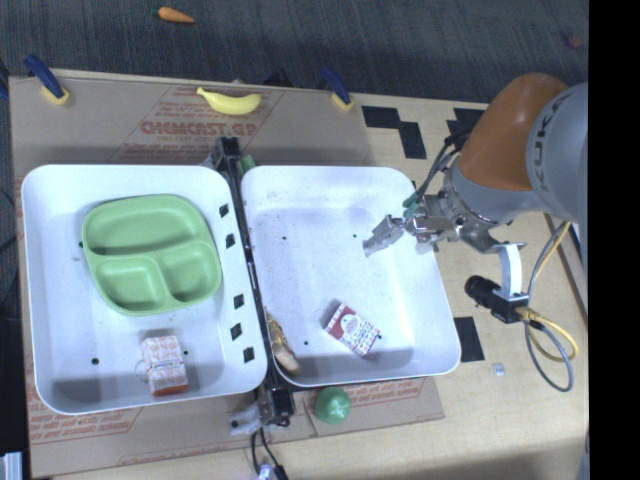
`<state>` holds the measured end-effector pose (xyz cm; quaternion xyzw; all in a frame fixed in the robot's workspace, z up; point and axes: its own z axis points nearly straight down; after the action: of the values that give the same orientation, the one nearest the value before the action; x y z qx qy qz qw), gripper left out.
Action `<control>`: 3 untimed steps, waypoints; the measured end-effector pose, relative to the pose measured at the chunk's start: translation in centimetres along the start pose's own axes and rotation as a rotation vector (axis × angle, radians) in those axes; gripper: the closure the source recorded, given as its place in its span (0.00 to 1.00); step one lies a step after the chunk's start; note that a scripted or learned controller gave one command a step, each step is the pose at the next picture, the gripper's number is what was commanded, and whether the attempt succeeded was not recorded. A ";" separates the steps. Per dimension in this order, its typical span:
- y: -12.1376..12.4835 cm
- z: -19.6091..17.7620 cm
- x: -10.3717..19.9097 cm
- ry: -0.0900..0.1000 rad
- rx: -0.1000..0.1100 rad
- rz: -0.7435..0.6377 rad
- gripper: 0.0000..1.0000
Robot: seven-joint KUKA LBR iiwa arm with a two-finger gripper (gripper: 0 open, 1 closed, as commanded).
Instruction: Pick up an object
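the grey arm's two-finger gripper (pixel 385 236), its opening impossible to judge from above, hangs over the right shallow white bin (pixel 425 268), apparently poised to descend, while the small red-and-white printed packet (pixel 351 329) lies flat near that bin's front wall

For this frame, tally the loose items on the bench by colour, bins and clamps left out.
Green: 2, the divided tray and the ball
Yellow: 1, the banana
Red and white: 1, the packet
Tan and orange: 1, the small carton
Brown: 1, an item at the right bin's wall
Total: 6
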<state>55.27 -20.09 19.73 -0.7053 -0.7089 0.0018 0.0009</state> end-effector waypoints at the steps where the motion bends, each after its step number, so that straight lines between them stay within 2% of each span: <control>1: 6.6 1.0 0.0 0.002 -0.002 0.000 0.00; 2: 4.1 10.6 -1.0 0.001 0.000 -0.001 0.00; 3: 6.6 6.0 -1.0 0.002 -0.003 0.001 0.00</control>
<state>61.82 -21.10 13.73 -0.7055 -0.7087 -0.0001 0.0004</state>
